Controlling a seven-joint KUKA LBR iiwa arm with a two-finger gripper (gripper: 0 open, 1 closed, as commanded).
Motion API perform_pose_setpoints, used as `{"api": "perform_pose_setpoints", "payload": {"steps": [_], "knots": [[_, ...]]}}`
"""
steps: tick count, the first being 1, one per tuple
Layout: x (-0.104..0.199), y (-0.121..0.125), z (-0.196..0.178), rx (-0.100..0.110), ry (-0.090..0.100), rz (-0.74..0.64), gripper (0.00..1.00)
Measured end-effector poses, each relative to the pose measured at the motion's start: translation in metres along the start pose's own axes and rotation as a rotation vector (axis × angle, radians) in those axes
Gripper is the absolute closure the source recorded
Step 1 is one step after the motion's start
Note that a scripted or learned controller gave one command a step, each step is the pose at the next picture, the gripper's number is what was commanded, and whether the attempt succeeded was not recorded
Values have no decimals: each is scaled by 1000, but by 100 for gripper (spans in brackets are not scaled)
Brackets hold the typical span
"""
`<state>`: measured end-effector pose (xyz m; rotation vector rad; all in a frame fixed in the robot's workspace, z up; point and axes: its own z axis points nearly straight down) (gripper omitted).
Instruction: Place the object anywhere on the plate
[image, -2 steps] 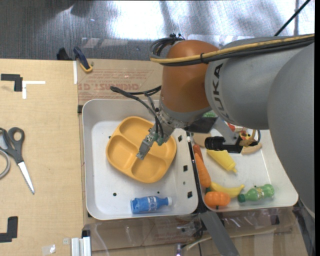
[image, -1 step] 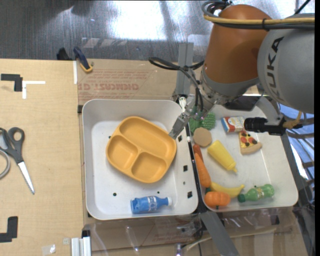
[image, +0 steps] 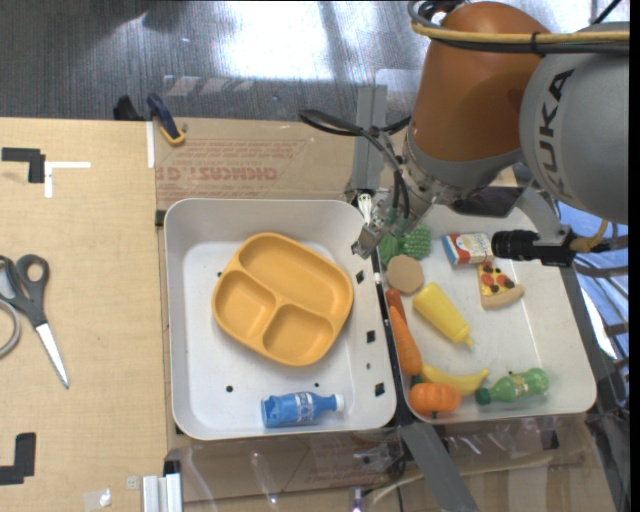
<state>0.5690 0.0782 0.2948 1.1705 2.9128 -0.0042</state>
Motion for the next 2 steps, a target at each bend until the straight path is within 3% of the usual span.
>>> {"api": "perform_pose_setpoints", "payload": {"steps": [1,2], "knots": [[77,93,100,1,4,8,100],[77,93,100,0,3,9,0]]}}
